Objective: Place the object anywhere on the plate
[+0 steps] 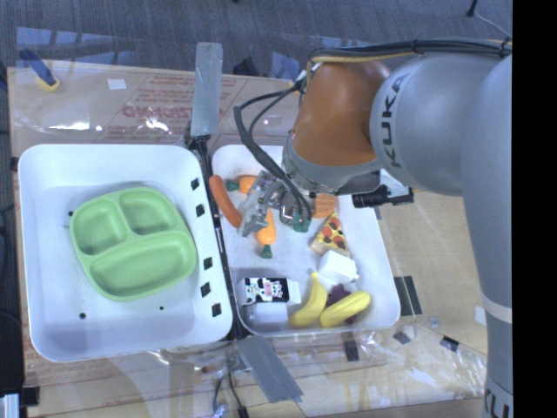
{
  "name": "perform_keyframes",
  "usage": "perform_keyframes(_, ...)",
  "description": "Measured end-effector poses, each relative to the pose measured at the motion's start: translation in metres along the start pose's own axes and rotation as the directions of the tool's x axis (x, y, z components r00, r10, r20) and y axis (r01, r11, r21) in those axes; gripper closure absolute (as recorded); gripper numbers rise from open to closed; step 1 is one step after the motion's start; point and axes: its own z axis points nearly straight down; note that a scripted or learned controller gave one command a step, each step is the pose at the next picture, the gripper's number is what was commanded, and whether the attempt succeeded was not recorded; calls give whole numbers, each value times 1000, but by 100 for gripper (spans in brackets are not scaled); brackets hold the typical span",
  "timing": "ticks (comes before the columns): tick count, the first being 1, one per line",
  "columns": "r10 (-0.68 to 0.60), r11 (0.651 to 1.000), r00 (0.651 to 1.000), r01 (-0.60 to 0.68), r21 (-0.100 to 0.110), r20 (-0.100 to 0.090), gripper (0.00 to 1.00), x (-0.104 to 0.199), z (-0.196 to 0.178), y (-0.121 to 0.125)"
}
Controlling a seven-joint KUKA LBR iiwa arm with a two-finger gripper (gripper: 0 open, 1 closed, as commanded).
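A light green plate (132,240) with three compartments lies in the left bin (43,320). My gripper (259,216) hangs low over the upper left part of the right bin (387,299), below the orange wrist band. It is right above a small carrot (267,233) with a green tip, and whether it touches the carrot is hidden. A red sausage (224,201) lies just left of the gripper along the bin wall. An orange piece (245,183) sits behind it.
The right bin also holds a pizza slice (331,233), a white block (338,268), two bananas (326,306), a black-and-white carton (265,290) and an orange waffle-like piece (324,205). A ridge with black clips (207,264) separates the bins. The arm covers the bin's upper right.
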Motion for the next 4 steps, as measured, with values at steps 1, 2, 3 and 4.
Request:
perform_keyframes(1, -214, 977, 977, 214, -2, 2, 100, 26, 0, 94)
perform_keyframes(2, -97, 995, 995, 97, -3, -1, 100, 110, -30, 152)
perform_keyframes(3, -201, 980, 980, 201, -1, 2, 100, 79, 97, 147)
perform_keyframes(4, -152, 988, 988, 152, 1, 12, 100, 94, -5, 28)
